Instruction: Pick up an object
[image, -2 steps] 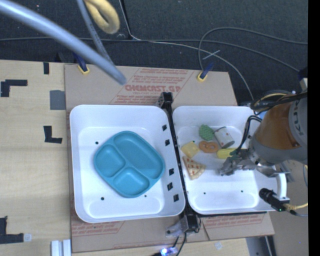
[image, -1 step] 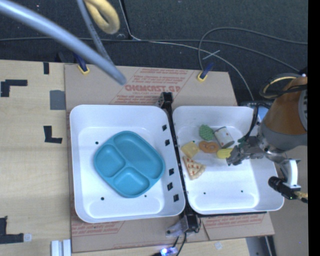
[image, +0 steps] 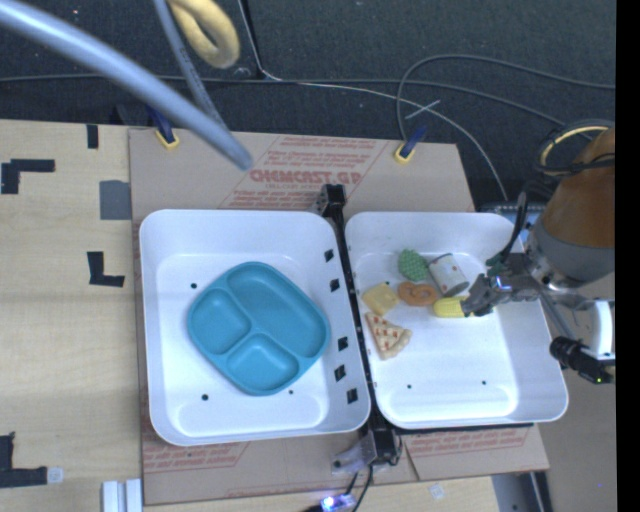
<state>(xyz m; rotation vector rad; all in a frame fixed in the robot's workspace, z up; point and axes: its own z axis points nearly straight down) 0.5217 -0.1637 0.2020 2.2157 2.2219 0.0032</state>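
A blue divided plate (image: 258, 327) lies in the left white bin (image: 160, 300), on a cardboard sheet (image: 300, 170)

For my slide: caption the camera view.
Tool low in right bin beside yellow piece; blue tray in left bin.

one fixed camera looks down from above the bench at a slant, far enough back to take in both shallow white plastic bins whole. the left white bin (image: 160, 300) sits left of centre and the right white bin (image: 500, 390) just beside it, the two meeting along a dark seam near the middle of the frame. the brown cardboard sheet (image: 300, 165) under them runs toward the top, and the pale wooden bench top (image: 60, 330) fills the left side. the far edge of the bench lies near the top of the frame, with dark floor beyond. the grey arm with its orange band (image: 580, 215) enters from the right edge.
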